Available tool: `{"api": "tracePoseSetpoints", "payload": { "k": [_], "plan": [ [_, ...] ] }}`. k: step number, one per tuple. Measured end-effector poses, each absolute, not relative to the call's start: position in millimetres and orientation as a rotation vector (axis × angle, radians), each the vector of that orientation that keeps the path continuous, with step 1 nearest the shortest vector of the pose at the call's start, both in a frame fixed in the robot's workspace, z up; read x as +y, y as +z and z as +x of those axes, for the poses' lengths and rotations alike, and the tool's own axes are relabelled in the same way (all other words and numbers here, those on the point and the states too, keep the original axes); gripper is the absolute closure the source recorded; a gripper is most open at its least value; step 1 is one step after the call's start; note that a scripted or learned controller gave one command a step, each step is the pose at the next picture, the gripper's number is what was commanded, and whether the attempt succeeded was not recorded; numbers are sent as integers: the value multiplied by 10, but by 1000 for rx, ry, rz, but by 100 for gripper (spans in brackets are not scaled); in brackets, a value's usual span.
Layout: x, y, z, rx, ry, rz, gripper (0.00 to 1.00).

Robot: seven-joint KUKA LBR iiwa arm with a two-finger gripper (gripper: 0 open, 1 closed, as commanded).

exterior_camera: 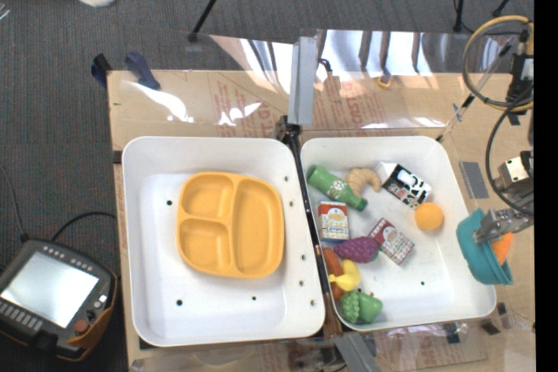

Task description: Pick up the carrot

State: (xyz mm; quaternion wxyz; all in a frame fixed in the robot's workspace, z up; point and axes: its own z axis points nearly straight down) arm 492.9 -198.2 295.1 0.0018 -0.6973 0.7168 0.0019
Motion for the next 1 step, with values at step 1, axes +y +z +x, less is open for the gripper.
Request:
{"api": "tracePoseSetpoints", "payload": {
  "k": [1],
  "plan": [
    [-1364,2048,4870,2080,23,-2354,100]
  ]
}}
